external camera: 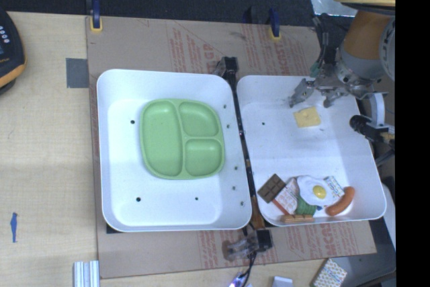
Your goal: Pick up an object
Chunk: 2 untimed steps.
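Your pincer (314,93) hangs with its fingers spread apart, gripping nothing; the yellow cheese slice (308,117) lies just below it in the right bin (269,144).

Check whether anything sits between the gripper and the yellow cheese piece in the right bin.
Nothing visible does. The gripper hangs just above the cheese piece, with bare white bin floor around it. The other toy food, such as the fried egg and sausage, lies away at the bin's near edge.
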Each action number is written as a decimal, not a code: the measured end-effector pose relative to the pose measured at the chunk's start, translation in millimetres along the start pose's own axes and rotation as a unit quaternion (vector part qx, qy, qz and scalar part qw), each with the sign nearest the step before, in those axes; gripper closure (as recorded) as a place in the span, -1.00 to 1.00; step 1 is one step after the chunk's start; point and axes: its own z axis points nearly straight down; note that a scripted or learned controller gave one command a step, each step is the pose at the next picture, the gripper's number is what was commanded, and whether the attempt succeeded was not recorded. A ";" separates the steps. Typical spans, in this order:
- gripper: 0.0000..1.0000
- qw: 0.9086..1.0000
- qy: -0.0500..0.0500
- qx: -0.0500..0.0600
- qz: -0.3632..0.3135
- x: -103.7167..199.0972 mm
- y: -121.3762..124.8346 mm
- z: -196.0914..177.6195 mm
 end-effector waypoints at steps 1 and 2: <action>-1.00 1.000 0.000 0.002 0.001 5.2 -9.7 38.5; 1.00 1.000 -0.003 -0.003 0.000 2.2 -6.4 20.8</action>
